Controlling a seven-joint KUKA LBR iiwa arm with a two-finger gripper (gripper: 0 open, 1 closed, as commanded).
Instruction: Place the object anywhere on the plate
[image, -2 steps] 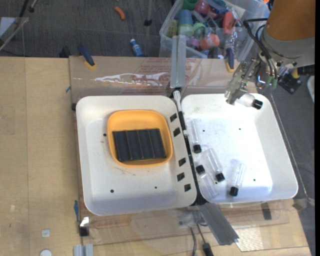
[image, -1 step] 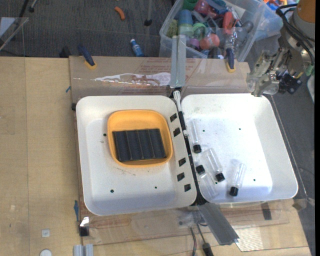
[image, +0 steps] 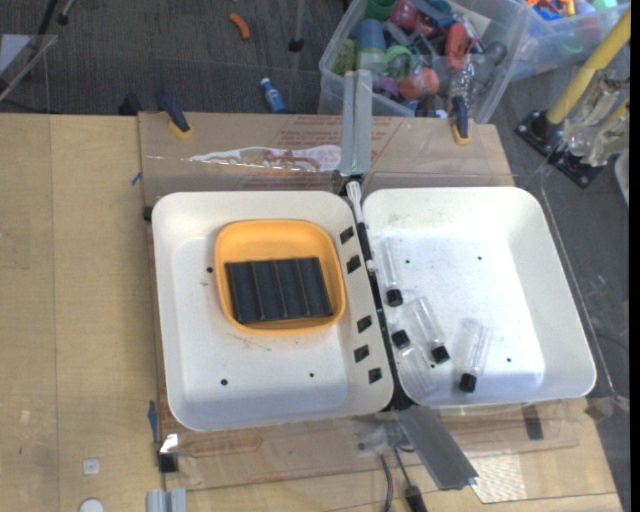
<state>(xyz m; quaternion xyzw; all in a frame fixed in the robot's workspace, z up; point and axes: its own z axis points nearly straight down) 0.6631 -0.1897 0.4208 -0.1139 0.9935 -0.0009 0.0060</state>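
A: What stands on the bench (image: 70, 300)?

B: 2 shallow white bins, touching along their inner edges. The left bin (image: 190, 380) holds an orange plate (image: 280, 233), rounded at the corners and set toward the far half of the bin.

A: And the task's thing?

B: A dark grey ribbed block (image: 278, 289) lies flat on the plate. It sits within the rim, its long side running left to right, nearer the plate's front edge than its back edge. Bare orange shows behind it.

A: The right bin (image: 520, 230)?

B: Several clear vials with black caps (image: 472, 350) lie on their sides in its near left part, close together, some just beside the dividing edge. The rest of its floor is white with small dark dots.

A: Is the gripper released or clenched?

B: I cannot tell.

A: Anything around the bins?

B: A row of small black tabs (image: 362, 323) runs along the seam between the 2 bins. Behind them, a clear tub of colourful toys (image: 430, 50) stands past the bench's far edge, and a blue clamp (image: 177, 118) grips the board at the far left.
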